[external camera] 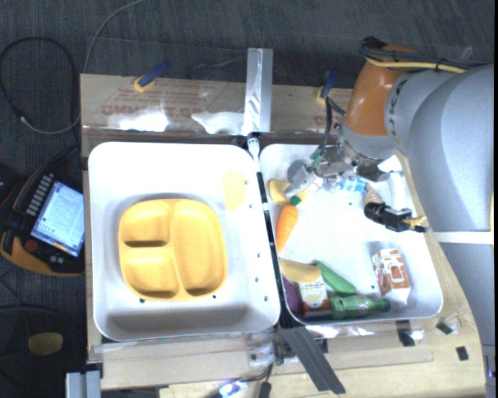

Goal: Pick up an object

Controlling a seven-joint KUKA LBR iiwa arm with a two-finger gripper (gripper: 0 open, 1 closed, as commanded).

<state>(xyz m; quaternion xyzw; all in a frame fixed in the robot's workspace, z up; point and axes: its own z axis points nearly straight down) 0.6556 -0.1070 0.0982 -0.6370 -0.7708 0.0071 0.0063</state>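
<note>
Your arm (432, 114) reaches in from the right and ends over the back of the right bin (423, 305), with the gripper (315, 171) down near that bin's back left corner. You cannot tell from this view how far it is open or whether it has anything. Just below it lies a carrot (285, 226), close to the bin's left wall. Along the front edge sit a green bottle (357, 306) and a banana (299, 269), with a small carton (392, 272) toward the right. The left bin (108, 172) holds a yellow divided tray (173, 247).
</note>
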